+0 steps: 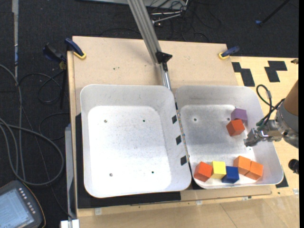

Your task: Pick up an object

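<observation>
Reaching arm: the grey arm (290, 112) comes in from the right edge, and its gripper (251, 137) hangs low over the right bin (213, 90), near that bin's right wall.
Grip: the tip is a small blur of metal from up here, so I cannot tell whether it is wide or narrow, and I see nothing held in it.
Nearest target: an orange block (235, 127) sits just beside the gripper, on its left. That looks to me like the one it is lined up for.
Neighbour: a purple block (239, 114) is touching or nearly touching the orange block's far side, which could crowd the grasp.
Front row: an orange cube (204, 170), a yellow cube (219, 168), a blue cube (231, 174) and two more orange cubes (249, 167) are bunched along the near wall. They are packed tight and look harder to get around.
Left bin: the left bin (123, 91) lies alongside on the worktop (123, 61).
Progress: nothing is lifted yet, I'd say.
</observation>
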You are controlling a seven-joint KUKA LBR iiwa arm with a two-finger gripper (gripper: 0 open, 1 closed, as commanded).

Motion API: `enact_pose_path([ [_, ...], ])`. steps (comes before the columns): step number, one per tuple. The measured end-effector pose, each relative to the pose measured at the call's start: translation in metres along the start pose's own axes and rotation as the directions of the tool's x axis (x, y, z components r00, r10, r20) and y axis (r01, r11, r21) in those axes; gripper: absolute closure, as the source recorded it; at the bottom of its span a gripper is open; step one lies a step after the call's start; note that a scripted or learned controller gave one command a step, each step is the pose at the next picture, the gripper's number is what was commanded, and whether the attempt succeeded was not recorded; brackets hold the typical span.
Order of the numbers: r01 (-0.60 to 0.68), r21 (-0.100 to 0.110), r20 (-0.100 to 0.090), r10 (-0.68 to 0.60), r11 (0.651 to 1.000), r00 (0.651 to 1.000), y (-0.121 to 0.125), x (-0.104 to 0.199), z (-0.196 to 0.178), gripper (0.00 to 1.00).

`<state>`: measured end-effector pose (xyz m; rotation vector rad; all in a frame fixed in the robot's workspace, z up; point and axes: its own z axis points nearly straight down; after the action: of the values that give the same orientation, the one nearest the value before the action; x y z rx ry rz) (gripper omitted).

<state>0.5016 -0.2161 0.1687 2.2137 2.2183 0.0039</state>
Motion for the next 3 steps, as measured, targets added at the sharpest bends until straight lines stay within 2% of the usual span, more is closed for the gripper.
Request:
enact_pose_path([
  [1, 0.001, 0.000, 0.000, -0.001, 1.000, 1.000, -0.006, 0.005, -0.053, 1.00],
  [2, 0.002, 0.000, 0.000, -0.002, 1.000, 1.000, -0.003, 0.006, -0.116, 1.00],
  [3, 0.005, 0.007, -0.004, -0.005, 1.000, 1.000, 0.017, 0.051, -0.104, 1.00],
])
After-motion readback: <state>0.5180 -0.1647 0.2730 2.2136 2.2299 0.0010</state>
